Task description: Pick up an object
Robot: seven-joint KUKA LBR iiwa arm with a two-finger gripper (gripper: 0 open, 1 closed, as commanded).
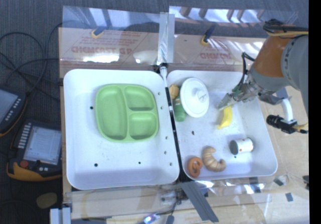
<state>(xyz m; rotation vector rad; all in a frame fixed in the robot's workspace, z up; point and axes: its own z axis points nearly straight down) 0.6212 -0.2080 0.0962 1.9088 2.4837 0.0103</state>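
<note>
Arm positioned over the right bin; hand state cannot be told.

Red lettering is seen on the clear panels behind both bins, but it cannot be read. The left bin (75, 132) is occupied by a green divided tray (127, 112). In the right bin (261, 160), bare floor is left at centre. The hand (226, 100) is held just above the banana (226, 117), near the white lid (194, 97).
</note>
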